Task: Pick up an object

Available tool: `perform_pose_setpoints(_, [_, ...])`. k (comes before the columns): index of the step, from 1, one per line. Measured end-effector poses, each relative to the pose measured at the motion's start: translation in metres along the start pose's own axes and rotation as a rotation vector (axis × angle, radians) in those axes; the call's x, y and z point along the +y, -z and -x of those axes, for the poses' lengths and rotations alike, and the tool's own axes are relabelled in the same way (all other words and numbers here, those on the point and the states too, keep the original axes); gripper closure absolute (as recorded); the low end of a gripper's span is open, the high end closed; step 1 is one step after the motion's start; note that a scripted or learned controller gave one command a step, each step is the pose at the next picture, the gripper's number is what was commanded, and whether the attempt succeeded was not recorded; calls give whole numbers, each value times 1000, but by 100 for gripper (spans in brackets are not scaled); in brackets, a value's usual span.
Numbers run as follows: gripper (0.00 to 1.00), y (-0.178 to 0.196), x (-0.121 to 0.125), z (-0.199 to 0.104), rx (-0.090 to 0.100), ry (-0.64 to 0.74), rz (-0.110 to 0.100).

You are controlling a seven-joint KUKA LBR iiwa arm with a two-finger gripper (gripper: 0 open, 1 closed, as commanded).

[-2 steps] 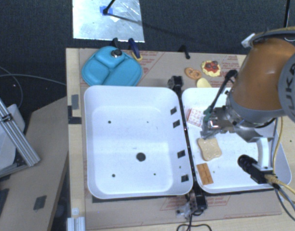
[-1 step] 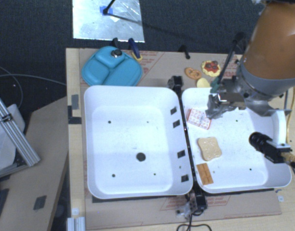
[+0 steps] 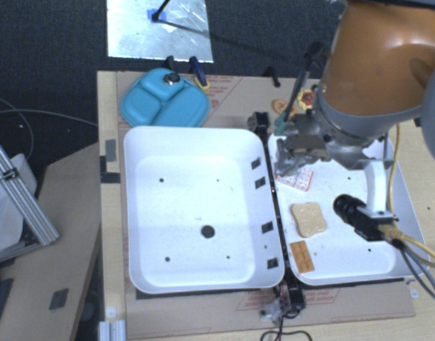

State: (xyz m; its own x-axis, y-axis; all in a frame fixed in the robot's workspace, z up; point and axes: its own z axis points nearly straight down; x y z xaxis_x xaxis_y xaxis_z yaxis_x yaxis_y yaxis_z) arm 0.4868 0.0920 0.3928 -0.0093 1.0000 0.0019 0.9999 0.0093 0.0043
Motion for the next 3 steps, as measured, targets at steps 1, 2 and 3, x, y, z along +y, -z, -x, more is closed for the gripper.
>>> perform_pose_setpoints(1, [100,56,1,-11,1,-3,4])
perform_pose_setpoints(2, [100,36,0,19,-2,-11,-2])
perform_pose_setpoints(3, [100,72,1,-28,1,-2,1])
